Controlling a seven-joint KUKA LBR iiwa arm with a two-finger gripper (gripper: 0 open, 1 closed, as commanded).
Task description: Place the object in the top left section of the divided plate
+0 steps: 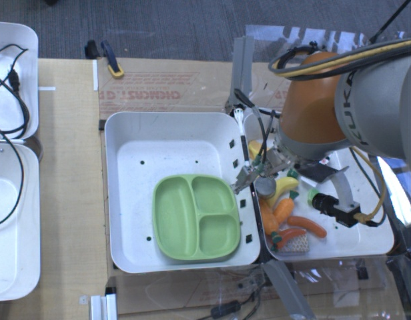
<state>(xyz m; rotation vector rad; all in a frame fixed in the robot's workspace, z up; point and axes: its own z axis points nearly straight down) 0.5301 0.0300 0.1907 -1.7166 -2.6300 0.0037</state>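
Observation:
A light green divided plate (173, 217) lies in the left bin (125, 179), towards its front right corner, with nothing in its three sections. My gripper (257, 174) hangs low over the wall between the two bins, just right of the plate's upper right corner. The big grey arm with its orange band (312, 105) hides much of the right bin (373, 244). Right beside the gripper in that bin lie a yellow banana (286, 187) and an orange carrot (283, 210). I see nothing held.
An orange sausage (307, 226), a red pepper (289, 235) and a pale meshed piece (297, 245) lie at the right bin's front. A yellow item (256, 149) peeks out behind the gripper. White basins with black cables (12, 112) stand at far left.

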